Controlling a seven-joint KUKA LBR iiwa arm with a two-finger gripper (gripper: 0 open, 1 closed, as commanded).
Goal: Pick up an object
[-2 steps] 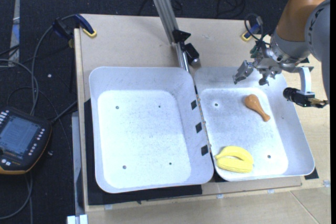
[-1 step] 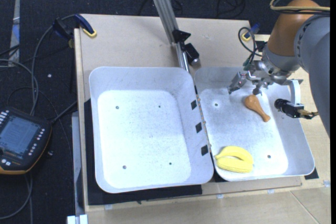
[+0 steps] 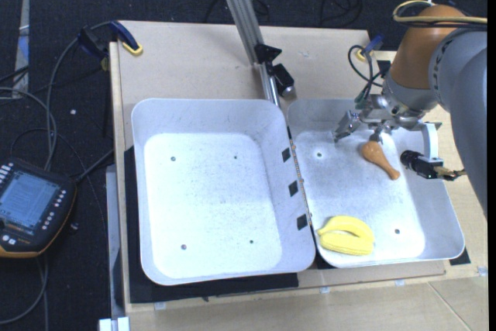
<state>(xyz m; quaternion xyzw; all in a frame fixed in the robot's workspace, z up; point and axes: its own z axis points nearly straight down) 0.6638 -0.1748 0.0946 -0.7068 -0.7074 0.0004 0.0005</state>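
Observation:
In the right bin (image 3: 434, 232) lie two objects. An orange-brown drumstick-shaped object (image 3: 381, 156) rests near the bin's middle, and a yellow banana-shaped object (image 3: 346, 236) lies by the front edge. My gripper (image 3: 358, 132) hangs low over the bin's back part. It is open. One fingertip points left over bare bin floor, and the other is right at the top end of the orange-brown object. Nothing is held between the fingers. The arm's orange band (image 3: 418, 43) sits above the wrist at the right.
The left bin (image 3: 209, 190) adjoins the right one along a shared middle wall (image 3: 298, 182). A slanted metal pole (image 3: 248, 19) rises behind the bins. A black clamp and cables (image 3: 422, 164) hang beside the wrist. A teach pendant (image 3: 27, 205) lies off the bench at the left.

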